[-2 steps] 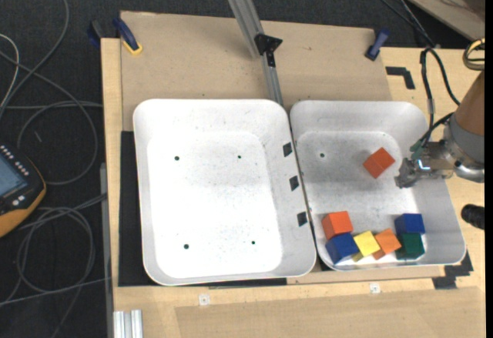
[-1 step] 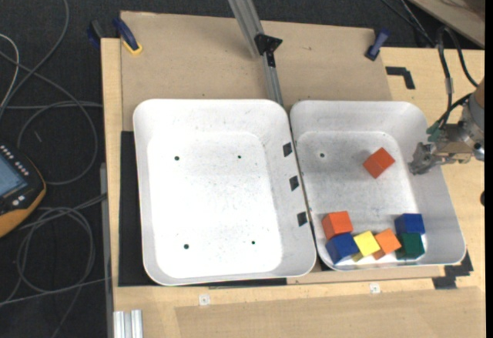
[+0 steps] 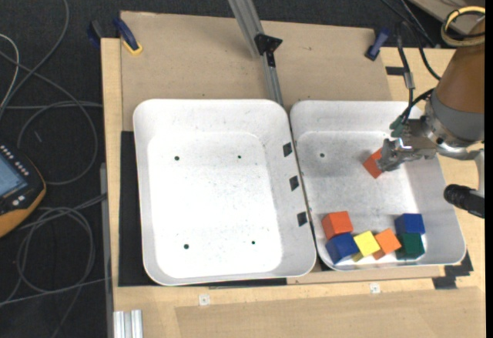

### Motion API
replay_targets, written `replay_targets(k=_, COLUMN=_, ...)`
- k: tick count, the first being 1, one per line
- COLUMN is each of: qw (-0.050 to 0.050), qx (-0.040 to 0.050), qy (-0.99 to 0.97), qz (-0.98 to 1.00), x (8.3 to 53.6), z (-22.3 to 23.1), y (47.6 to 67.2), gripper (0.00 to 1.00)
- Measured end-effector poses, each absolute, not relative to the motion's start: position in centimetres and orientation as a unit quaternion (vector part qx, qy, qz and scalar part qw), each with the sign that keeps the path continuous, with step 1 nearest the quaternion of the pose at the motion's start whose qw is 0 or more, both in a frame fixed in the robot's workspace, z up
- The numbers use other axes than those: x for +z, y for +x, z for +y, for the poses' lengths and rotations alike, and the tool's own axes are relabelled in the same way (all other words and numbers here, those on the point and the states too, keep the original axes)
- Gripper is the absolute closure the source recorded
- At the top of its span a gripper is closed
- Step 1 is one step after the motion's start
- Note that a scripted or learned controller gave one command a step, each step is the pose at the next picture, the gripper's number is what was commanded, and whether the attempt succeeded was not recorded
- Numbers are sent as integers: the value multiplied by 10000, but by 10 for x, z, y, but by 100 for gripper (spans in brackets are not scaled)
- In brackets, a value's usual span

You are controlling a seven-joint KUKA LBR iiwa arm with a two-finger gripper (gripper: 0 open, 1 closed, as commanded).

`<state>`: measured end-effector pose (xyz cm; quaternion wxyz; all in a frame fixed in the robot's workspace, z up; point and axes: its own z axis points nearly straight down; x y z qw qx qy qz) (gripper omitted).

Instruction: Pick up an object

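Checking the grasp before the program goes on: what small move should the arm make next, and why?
Probably a short straight lift: the gripper appears shut on the red-orange block in the right bin, apart from the cluster of blocks.

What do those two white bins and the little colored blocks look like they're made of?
The left bin and right bin look like thin molded plastic, matte white with faint speckling and rounded corners. The blocks look like painted wood or hard plastic: flat solid colors, crisp edges. The view leaves open which.
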<state>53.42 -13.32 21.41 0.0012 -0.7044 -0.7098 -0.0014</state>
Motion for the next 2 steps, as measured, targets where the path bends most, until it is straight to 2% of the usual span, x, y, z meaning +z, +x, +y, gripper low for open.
replay_targets(k=1, qw=0, qx=-15, qy=-7047, qz=-7095, x=216, z=-88, y=555, gripper=100)
replay_targets(k=2, qw=-1, qx=-20, qy=-7046, qz=-7096, x=232, z=-37, y=565, gripper=100)
